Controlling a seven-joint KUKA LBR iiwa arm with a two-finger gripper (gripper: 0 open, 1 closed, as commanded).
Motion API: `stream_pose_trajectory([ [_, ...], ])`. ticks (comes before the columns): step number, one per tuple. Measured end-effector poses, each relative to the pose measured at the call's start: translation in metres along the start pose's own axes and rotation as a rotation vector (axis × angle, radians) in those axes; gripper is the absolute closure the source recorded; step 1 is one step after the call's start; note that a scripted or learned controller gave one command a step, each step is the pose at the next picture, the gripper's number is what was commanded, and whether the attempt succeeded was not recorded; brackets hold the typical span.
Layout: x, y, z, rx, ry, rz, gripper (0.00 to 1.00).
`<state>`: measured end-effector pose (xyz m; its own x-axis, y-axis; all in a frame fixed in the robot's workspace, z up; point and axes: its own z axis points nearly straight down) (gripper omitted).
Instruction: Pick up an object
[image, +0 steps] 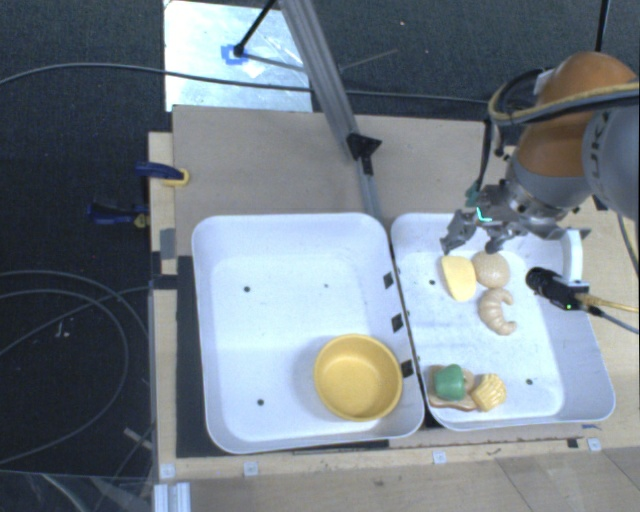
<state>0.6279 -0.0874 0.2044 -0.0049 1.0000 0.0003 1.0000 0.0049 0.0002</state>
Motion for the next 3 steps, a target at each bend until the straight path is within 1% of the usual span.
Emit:
stream_pose_trajectory([
  [1,0.0,0.001,-0.001,-0.002,0.0,0.0,0.0],
  [2,-0.001,0.003,0.041,0.002,-0.001,0.003,0.0],
  [3,-0.007,0.004,0.101,0.002,-0.001,0.004,0.0],
])
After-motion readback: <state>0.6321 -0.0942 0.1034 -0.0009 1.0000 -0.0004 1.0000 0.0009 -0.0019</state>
